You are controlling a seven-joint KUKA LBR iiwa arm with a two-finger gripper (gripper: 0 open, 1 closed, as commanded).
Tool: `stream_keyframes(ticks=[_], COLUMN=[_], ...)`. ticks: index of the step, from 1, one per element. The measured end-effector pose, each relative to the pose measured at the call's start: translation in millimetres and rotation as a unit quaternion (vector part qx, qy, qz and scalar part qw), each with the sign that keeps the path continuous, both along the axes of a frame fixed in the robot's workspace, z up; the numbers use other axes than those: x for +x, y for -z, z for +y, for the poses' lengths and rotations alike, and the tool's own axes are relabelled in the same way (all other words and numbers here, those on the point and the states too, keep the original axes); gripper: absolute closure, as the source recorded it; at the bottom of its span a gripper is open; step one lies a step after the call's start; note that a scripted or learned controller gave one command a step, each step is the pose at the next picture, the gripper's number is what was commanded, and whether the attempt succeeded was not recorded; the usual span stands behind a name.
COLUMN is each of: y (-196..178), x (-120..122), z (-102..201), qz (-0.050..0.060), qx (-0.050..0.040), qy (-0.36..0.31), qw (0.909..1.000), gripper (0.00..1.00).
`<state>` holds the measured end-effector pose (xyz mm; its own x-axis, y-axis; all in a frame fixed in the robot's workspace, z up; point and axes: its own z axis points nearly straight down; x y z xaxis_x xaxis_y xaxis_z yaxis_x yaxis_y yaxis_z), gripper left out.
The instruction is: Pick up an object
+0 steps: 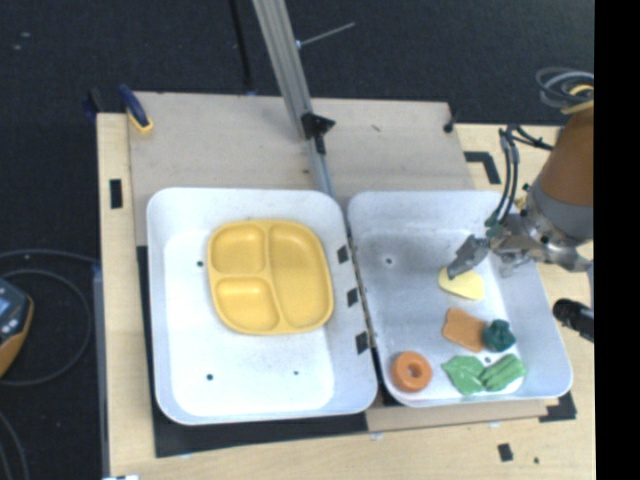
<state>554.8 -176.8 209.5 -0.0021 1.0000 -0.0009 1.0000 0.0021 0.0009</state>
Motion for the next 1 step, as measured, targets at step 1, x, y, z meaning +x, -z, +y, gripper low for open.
stream_keyframes(ticks=[1], y=[61.6], x=[2.0], z=[4.5], qz=[0.002], qx=[0.0003], qy=[0.001], qw=[1.0000], gripper=[0.00])
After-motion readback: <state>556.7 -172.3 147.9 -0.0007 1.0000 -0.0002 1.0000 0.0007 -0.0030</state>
